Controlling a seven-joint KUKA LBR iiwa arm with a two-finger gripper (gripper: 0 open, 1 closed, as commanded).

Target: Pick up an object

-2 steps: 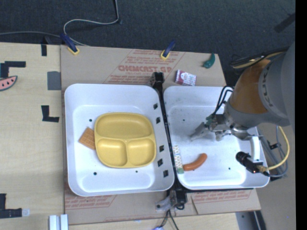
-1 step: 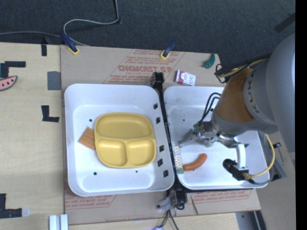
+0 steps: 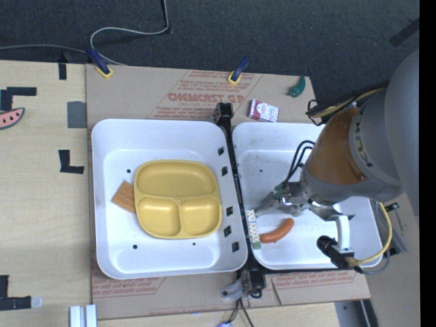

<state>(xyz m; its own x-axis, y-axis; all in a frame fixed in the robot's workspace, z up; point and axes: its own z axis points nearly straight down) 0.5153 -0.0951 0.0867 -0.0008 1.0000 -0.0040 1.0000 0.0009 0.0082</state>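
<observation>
We saw two white bins side by side in the middle of the frame. In the right bin (image 3: 272, 148) a little orange sausage (image 3: 277, 231) lay flat on the floor, near the lower left corner of that bin. The gripper (image 3: 278, 199) hung just above the sausage in the frame, a bit up from it, and we could not see the sausage between its parts. We could not tell how the gripper was set, because it was small and dark against the bin. The big grey arm (image 3: 381, 142) with its orange band (image 3: 337, 152) came in from the right side of the frame and covered much of the right bin. A small striped thing (image 3: 252, 226) lay just left of the sausage, by the wall between the bins. In the left bin (image 3: 109, 182) sat a yellow tray (image 3: 178, 197) with three parts, and a brown flat piece (image 3: 125, 196) poked out from under its left edge.
</observation>
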